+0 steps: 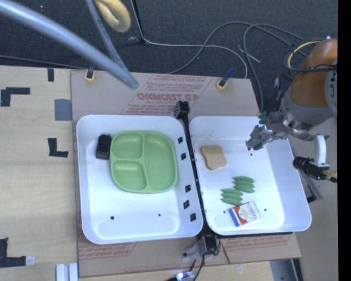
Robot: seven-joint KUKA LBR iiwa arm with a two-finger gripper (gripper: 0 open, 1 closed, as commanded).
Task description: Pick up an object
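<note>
two white bins (88, 164), one green plate (144, 162), one black block (103, 146), one bread slice (213, 157), two pea pods (243, 184), one small carton (244, 213)

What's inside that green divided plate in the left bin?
The green plate shows three bare compartments with nothing in them. A small black object lies beside its left edge, in the left bin. Whatever lies under the plate is covered.

You are looking down at a slant from a fixed camera above the bench, taking in both white bins (88, 181) whole.

A brown cardboard sheet (164, 93) with red lettering lies on the wooden table (33, 164). Black cables (219, 33) trail across the dark floor (181, 16) behind it.
</note>
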